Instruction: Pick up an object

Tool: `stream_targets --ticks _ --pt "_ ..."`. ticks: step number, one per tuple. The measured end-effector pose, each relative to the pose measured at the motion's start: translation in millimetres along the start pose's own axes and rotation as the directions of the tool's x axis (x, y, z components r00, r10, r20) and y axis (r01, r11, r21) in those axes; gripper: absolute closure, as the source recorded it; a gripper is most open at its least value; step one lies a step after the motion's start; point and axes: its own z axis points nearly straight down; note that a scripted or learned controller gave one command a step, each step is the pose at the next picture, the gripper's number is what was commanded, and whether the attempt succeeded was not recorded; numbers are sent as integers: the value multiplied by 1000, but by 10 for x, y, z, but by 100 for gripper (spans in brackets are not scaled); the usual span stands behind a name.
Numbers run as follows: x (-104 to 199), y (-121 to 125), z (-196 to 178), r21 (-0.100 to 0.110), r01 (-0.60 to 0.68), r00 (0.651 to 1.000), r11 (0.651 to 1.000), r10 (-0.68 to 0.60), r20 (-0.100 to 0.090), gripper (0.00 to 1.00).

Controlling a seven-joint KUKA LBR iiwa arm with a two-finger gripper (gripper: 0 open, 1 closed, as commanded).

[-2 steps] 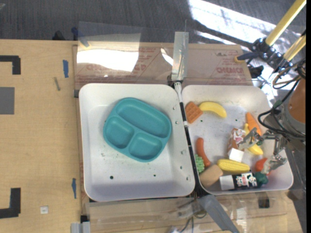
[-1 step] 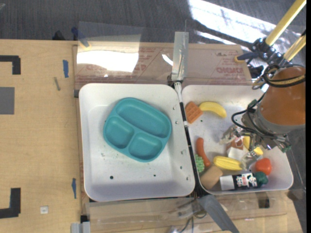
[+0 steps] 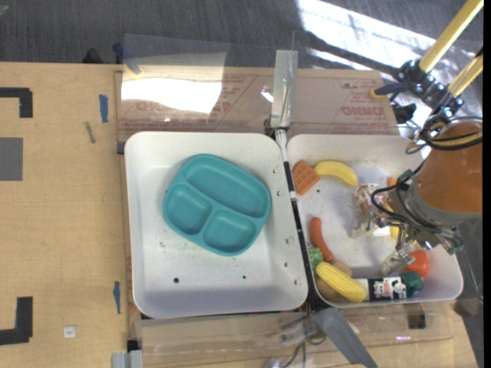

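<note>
Currently, the arm is observed reaching into the right bin (image 3: pixel 453 286) from 3 o'clock, with the hand (image 3: pixel 400 240) lowered near the bin's floor. Whether the hand is open or closed cannot be told, as its tip is masked by cables and glare.

No object is seen to be held. The candidate objects are all found in the right bin: a yellow banana (image 3: pixel 337 172) at 12 o'clock, an orange waffle piece (image 3: pixel 304 177) just beside it at 9 o'clock, a red sausage (image 3: pixel 321 240) at centre-left, a corn cob (image 3: pixel 340 281) at 6 o'clock, and an orange-and-green carrot-like item (image 3: pixel 416 268) close to the hand at 5 o'clock. A teal divided plate (image 3: pixel 218 203) is noted in the left bin (image 3: pixel 146 228).

It is judged that a single, isolated object should be selected, the descent centred over it, and the lift delayed until closure is confirmed. The crowded 6 o'clock cluster is considered a risk for a glancing grasp.
</note>
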Motion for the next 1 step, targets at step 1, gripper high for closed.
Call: stream_targets --ticks 1 --pt "-337 197 16 -4 -184 983 983 184 -9 0"
